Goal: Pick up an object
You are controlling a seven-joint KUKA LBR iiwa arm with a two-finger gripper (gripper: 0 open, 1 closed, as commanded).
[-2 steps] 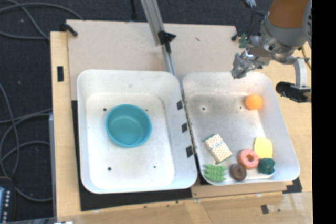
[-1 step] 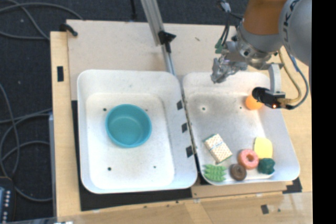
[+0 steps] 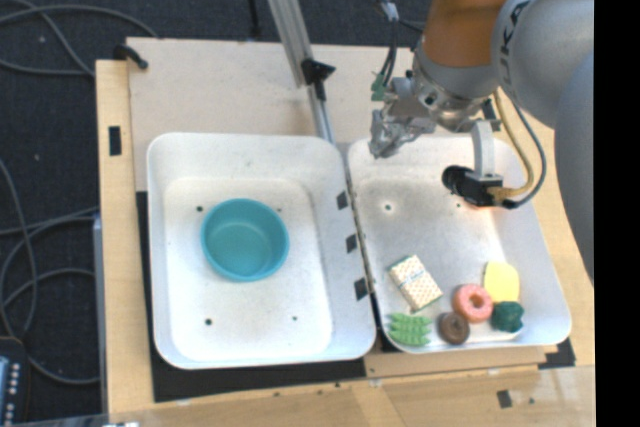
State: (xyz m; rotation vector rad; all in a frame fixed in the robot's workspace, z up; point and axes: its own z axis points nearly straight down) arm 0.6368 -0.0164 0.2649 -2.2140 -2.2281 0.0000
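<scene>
While toys (image 3: 455, 307) crowd right bin's (image 3: 530, 215) near edge, fingers (image 3: 385, 143) at far-left corner; spread unclear.

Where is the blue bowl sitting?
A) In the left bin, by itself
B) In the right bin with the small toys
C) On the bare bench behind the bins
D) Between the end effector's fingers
A: the blue bowl rests in the left bin with nothing beside it, while the small toys such as the pink donut cluster at the near edge of the right bin.
</scene>
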